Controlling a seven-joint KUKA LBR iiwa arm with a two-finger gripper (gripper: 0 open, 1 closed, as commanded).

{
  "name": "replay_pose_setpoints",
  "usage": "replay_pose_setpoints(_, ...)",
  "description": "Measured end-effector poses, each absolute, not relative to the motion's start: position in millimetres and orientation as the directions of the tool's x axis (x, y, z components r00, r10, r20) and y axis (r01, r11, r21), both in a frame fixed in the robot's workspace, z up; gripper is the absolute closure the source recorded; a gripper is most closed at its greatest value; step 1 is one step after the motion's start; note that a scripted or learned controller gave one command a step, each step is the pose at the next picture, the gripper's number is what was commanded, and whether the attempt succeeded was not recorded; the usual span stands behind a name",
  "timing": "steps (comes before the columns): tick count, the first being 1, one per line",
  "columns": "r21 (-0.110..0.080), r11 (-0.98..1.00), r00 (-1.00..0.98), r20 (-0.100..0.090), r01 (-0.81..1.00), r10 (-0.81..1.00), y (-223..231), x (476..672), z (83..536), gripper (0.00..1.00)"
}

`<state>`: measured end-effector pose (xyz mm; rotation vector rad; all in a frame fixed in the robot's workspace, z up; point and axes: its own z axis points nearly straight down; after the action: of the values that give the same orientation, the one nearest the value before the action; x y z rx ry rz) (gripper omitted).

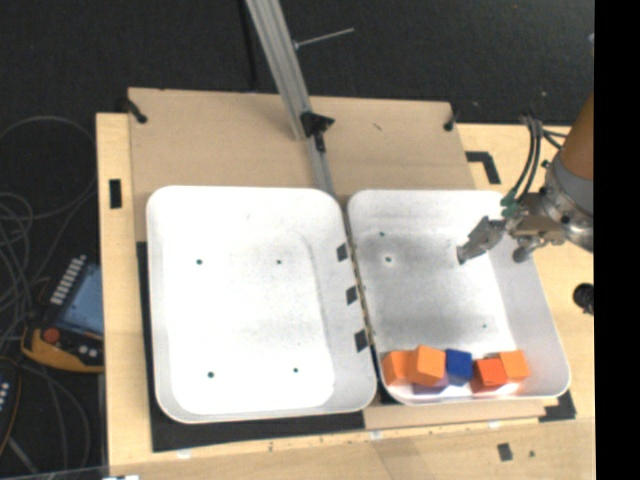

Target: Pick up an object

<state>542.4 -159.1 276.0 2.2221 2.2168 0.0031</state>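
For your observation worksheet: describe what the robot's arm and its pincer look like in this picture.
The arm enters at the right, grey with an orange band above the wrist. Dark cables loop beside it. The pincer is grey metal with dark fingers, and a small green spot sits near its base.

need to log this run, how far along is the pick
Nothing looks done yet: the orange blocks and the blue block all sit along the near edge of the right bin. In hand: the gripper hangs over that bin's far right part, apart from the blocks, with nothing between its fingers. Left: reach a block, close on it and lift.
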Motion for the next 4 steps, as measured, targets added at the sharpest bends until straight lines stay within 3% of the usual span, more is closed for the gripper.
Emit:
replay_pose_setpoints(1,-0.007,-0.002,0.002,0.001,1.0,1.0,-142.7,523.5,160.1,0.0)
replay_pose_setpoints(2,0.005,-0.004,0.004,-0.003,1.0,1.0,-112.9,484.4,96.6,0.0)
replay_pose_setpoints(3,0.01,0.01,-0.01,0.002,1.0,1.0,-37.0,507.9,201.1,0.0)
replay_pose_setpoints(4,0.005,0.01,-0.01,0.002,1.0,1.0,50.0,600.1,196.8,0.0)
